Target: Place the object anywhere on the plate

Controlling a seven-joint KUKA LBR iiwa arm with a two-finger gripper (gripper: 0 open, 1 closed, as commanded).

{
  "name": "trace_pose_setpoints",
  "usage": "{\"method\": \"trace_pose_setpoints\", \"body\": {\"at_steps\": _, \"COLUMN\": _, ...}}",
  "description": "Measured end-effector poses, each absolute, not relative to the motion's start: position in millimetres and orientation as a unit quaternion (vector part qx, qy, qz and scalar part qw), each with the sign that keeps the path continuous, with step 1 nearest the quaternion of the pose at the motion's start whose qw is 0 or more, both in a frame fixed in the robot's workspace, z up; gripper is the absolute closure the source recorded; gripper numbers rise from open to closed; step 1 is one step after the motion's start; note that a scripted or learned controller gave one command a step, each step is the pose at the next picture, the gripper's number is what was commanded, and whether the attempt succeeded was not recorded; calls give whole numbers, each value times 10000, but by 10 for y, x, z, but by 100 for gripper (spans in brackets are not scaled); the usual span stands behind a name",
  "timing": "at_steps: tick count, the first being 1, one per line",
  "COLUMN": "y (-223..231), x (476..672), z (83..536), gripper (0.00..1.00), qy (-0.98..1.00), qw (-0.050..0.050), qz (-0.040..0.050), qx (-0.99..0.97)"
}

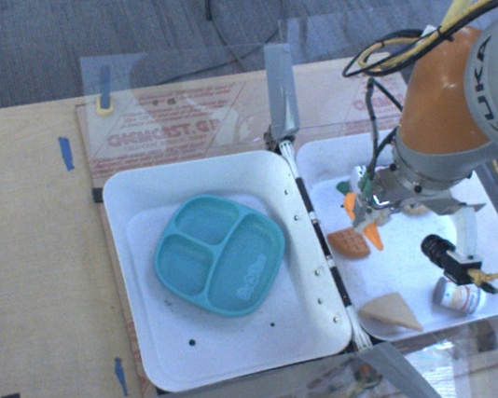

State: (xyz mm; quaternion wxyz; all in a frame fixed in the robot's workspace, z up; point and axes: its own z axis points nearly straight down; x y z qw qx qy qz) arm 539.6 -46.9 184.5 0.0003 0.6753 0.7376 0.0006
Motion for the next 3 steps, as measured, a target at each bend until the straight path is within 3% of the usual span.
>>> {"method": "trace_pose_setpoints", "body": {"at_steps": 1, "y": 6, "x": 5666, "z": 1974, "gripper": 100, "qy": 8157, "qw": 16, "qz": 9, "qx": 5785}}
{"method": "trace_pose_setpoints", "body": {"at_steps": 2, "y": 725, "x": 5672, "z": 2078, "gripper": 100, "qy": 8289, "qw": 11, "qz": 7, "qx": 5595}}
{"method": "trace_pose_setpoints", "body": {"at_steps": 3, "y": 726, "x": 5672, "z": 2078, "gripper": 0, "qy": 8289, "qw": 12, "qz": 7, "qx": 5593}}
